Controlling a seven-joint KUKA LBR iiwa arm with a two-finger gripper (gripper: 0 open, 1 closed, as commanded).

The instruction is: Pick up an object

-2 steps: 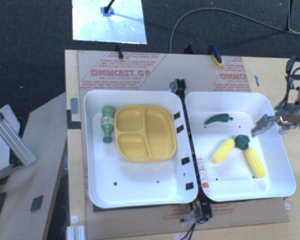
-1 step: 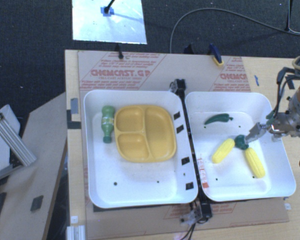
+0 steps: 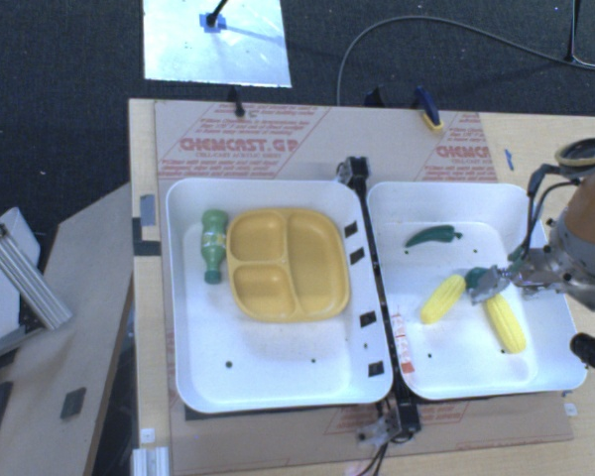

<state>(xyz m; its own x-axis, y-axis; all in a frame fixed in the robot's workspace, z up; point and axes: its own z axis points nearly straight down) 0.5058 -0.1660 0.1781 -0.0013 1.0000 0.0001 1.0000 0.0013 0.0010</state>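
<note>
In the right bin (image 3: 456,357) lie two yellow corn cobs and a green chili pepper (image 3: 433,235). One cob (image 3: 442,298) lies slanted near the bin's middle. The other cob (image 3: 506,323) lies to its right, pointing toward the front corner. My gripper (image 3: 484,285) is low in this bin, between the upper ends of the two cobs and close to both. The grey arm (image 3: 580,236) reaches in over the bin's right rim. Nothing can be made out in the gripper's hold.
The left bin (image 3: 268,370) holds a yellow divided plate (image 3: 286,264) with a small green bottle (image 3: 213,246) just left of it. A black divider with clips (image 3: 369,286) runs between the bins. A metal sheet (image 3: 215,28) lies on the floor beyond the bench.
</note>
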